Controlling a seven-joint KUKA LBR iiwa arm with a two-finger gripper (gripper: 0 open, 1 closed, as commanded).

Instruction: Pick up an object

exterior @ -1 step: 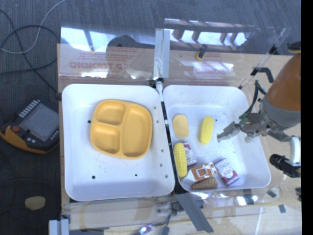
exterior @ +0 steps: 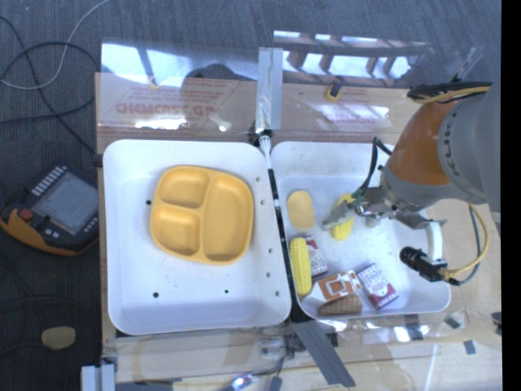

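Lying directly beneath the tool (exterior: 348, 212), a small yellow object (exterior: 343, 228) rests on the floor of the right bin (exterior: 423, 300); the tool's fingers hang over its upper end, and contact cannot be confirmed. Whether the tool is open or closed cannot be told from this angle.

Just left of the tool lies a pale yellow oblong piece (exterior: 300, 208), apart from the small yellow object. Below-left of the tool, a toy corn cob (exterior: 300, 265) lies lengthwise against the bin's left wall. Below the tool, near the bin's front edge, sit a brown and white packet (exterior: 338, 284), a brown wedge-shaped piece (exterior: 339, 305) touching it, and a red and white carton (exterior: 378, 286) just to their right.

Right of the tool, the grey arm (exterior: 472, 137) with its orange band (exterior: 419, 149) extends toward the view's edge, with cables looping below it.

Well to the left of the tool, the left bin (exterior: 130, 300) holds a yellow divided plate (exterior: 202, 213). Further left, off the bench, a control pendant (exterior: 50, 212) lies on the dark floor.
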